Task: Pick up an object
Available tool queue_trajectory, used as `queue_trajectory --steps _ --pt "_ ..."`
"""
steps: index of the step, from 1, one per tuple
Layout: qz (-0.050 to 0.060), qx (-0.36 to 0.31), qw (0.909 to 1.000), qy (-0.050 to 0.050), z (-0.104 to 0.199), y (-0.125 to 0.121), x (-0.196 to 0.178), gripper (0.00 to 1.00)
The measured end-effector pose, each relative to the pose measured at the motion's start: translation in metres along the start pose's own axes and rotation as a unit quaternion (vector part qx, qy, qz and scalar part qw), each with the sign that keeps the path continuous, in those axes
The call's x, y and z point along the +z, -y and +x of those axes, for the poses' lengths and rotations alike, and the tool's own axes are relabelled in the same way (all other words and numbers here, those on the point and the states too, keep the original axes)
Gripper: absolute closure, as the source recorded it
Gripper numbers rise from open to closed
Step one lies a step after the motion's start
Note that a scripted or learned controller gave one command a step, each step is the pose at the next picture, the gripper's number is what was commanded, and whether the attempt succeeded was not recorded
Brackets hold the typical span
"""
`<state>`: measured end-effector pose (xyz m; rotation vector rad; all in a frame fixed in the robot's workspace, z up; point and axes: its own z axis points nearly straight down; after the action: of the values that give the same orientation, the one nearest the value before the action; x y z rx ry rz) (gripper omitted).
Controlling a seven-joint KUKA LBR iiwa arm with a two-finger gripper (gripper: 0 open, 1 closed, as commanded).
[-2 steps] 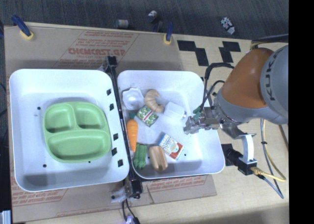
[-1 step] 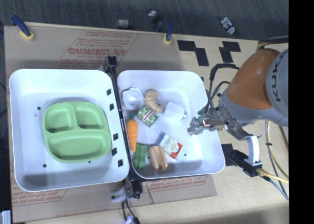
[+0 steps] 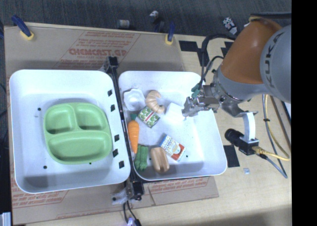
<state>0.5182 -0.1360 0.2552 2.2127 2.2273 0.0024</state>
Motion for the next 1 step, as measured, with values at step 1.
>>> queue_trajectory --steps 1 --pt "0.000 0.000 1.0000 0.000 -0.0003 0.0002 0.0001 0.00"
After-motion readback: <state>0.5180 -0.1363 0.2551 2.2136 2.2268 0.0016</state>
